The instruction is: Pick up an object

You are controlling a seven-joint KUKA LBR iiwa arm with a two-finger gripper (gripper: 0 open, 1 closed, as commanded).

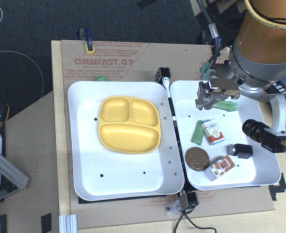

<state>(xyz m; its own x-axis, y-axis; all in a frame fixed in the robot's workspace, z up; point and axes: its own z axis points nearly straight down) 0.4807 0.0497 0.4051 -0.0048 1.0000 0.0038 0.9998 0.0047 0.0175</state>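
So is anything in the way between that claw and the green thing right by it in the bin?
Nothing visible. The gripper hangs over the far end of the right bin, with the light green object right beside it. The small carton and brown disc lie nearer the camera, apart from it.

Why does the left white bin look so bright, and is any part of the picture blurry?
In the camera view, overhead light washes out the left bin, so its floor glares near white, with soft shadow only around the yellow divided plate. The arm's orange band looms large and soft at the top right, close to the lens; the gripper and the right bin's small items look sharper.
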